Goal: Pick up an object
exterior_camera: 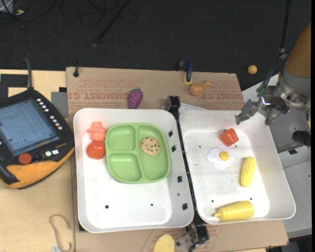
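- The jaws of the gripper (258,111) stand spread wide apart with nothing between them, at the upper right of the frame, above the far right corner of the right bin (283,193).
- The grey arm (296,67) with its orange band reaches in from the right edge of the frame.
- In the right bin, a small red pepper (229,136) lies near the top, closest to the gripper but apart from it.
- Just below the pepper is a fried egg (221,157), and to its right an ear of yellow corn (247,171).
- A yellow mustard bottle (234,210) lies on its side near the bin's lower edge.
- The left bin (126,214) holds a green divided plate (137,153) with a cookie (150,146) in its upper right compartment.
- Left of the plate sit a pink toy (96,130) and, below it, a red tomato (95,149).
- A handheld control tablet (26,135) rests at the left of the frame.
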You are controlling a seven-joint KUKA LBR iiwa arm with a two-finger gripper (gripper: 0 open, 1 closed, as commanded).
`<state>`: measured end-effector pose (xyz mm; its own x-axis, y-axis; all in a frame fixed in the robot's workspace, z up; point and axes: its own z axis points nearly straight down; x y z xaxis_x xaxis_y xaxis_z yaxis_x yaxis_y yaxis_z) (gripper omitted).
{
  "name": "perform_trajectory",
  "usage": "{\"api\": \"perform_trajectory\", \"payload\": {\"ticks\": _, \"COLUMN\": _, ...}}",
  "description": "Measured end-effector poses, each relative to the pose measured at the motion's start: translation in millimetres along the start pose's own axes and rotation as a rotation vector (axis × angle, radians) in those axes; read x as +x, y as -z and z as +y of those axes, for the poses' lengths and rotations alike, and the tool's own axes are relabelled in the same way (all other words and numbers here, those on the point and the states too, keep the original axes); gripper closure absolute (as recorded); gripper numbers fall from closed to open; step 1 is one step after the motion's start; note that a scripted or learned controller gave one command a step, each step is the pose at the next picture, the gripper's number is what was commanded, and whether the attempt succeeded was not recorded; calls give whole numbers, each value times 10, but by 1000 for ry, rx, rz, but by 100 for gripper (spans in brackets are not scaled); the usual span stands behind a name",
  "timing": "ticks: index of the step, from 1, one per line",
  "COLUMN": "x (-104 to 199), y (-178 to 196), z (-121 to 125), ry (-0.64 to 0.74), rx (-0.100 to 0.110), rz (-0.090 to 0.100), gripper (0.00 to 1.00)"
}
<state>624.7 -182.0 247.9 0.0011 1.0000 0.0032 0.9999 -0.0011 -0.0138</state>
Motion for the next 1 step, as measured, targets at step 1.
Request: {"api": "perform_trajectory", "payload": {"ticks": 1, "x": -2, "y": 82, "z": 21, "ry": 2, "rx": -14, "rz": -3, "gripper": 0}}
